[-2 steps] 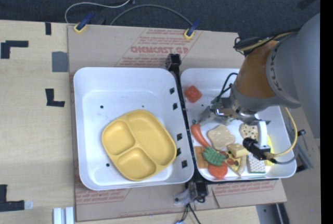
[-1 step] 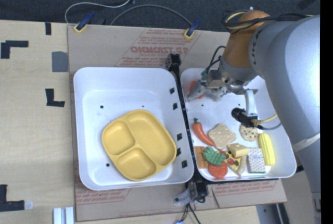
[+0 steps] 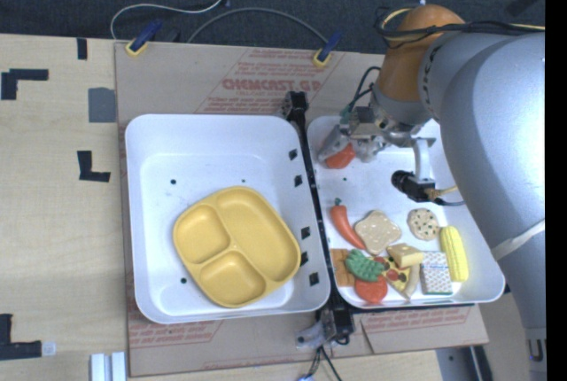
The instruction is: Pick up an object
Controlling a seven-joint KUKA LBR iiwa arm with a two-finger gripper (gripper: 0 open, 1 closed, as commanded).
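Note:
My gripper (image 3: 347,149) hangs low over the far left corner of the right bin (image 3: 461,292). A small red-orange toy food piece (image 3: 339,159) lies directly at its tip, touching or nearly touching it. Other toy foods sit toward the near side of this bin: an orange chili (image 3: 345,226), a bread slice (image 3: 378,230), a cookie (image 3: 423,223), a corn cob (image 3: 454,252), a green leafy piece (image 3: 361,264), a red tomato (image 3: 370,289) and a wafer block (image 3: 434,275).
The left bin (image 3: 146,193) holds a yellow three-compartment plate (image 3: 235,244). A black divider (image 3: 306,184) runs between the two bins. The grey arm (image 3: 496,122) covers the right bin's far right side. A black cable fitting (image 3: 409,184) hangs near the bin's middle.

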